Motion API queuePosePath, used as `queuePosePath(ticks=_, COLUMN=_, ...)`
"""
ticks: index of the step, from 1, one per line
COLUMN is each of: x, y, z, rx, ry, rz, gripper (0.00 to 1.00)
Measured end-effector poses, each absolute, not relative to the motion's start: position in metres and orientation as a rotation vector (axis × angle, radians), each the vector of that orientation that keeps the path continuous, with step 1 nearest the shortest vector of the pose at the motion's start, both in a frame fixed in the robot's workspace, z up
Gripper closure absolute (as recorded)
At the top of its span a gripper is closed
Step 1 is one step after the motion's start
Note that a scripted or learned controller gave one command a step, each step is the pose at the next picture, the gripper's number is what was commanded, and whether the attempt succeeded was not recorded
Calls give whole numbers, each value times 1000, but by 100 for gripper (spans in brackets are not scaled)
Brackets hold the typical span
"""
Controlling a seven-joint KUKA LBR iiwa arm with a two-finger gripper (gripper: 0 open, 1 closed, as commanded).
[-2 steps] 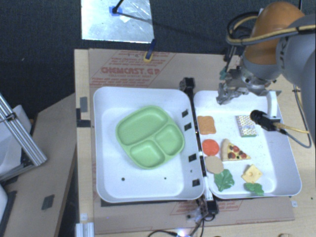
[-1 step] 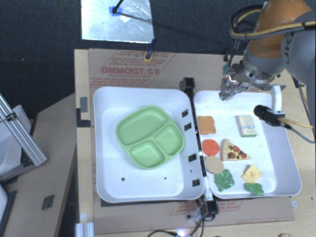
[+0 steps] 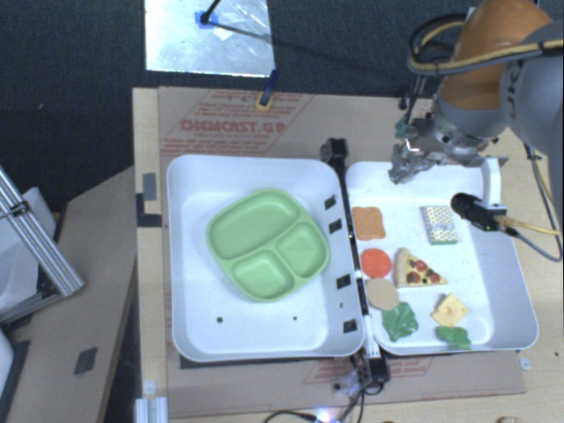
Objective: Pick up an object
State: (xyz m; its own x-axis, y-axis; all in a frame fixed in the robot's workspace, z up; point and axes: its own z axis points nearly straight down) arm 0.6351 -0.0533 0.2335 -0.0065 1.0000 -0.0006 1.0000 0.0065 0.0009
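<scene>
Hovering over the far edge of the right bin (image 3: pixel 493 236), the gripper (image 3: pixel 404 167) carries nothing visible, its state cannot be told, and every candidate object, toast slice (image 3: pixel 368 223) to pizza wedge (image 3: pixel 417 270), lies unlifted on the bin floor, so the pick looks not yet begun

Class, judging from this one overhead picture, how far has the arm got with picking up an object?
Done: nothing lifted; the pizza slice and orange toast piece lie in the right white bin. In hand: the gripper hangs over that bin's far edge. Left: descend, grasp, lift.
</scene>
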Motion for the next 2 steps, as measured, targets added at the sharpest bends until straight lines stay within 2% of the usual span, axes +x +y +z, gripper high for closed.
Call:
queuePosePath(ticks=1, x=650, y=-56, z=225, rx=2211, ry=2228, rz=2, gripper=100)
queuePosePath(ticks=2, x=633, y=-49, z=231, rx=2213, ry=2227, rz=1, gripper=100)
